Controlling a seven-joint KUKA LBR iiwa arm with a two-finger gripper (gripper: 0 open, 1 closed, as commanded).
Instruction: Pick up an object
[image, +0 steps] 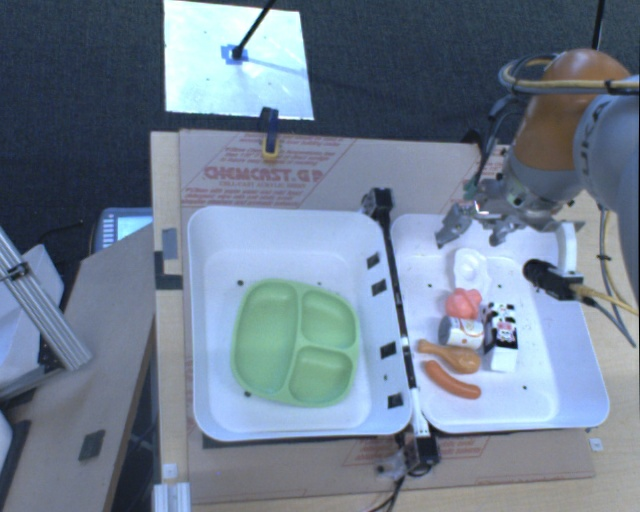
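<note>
Cardboard-topped table (300, 170) over dark carpet, two glossy white bins (210, 300), a green divided plate (296, 343), jaws (470, 228) spread wide, empty.

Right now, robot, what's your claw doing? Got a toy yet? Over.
Gripper open, above the right bin's far edge, holding nothing. Toys lie untouched: pink piece, sausage, cow-print carton. Nothing blocking them.

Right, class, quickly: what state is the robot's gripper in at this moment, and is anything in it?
Gripper: open, fingers spread, holding nothing, above the far end of the right bin.
</note>
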